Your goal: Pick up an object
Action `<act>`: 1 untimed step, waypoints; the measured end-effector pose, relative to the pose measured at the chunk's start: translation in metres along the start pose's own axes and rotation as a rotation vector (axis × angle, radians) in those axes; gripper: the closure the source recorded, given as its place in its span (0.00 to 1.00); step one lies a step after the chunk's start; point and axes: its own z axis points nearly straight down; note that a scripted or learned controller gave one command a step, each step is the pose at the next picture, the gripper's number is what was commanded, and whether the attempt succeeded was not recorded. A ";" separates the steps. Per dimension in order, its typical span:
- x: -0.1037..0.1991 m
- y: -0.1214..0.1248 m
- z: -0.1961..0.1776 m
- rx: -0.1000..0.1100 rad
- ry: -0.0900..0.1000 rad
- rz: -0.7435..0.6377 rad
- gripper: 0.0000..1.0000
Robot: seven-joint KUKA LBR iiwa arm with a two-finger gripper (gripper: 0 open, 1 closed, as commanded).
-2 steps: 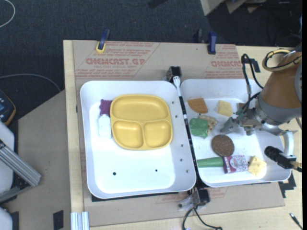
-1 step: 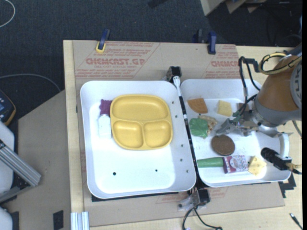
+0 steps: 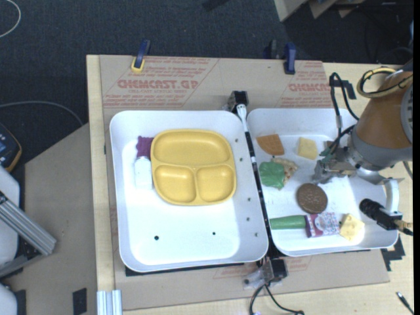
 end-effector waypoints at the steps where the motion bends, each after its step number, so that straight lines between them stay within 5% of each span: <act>1: -0.006 0.005 -0.062 0.000 -0.005 -0.001 1.00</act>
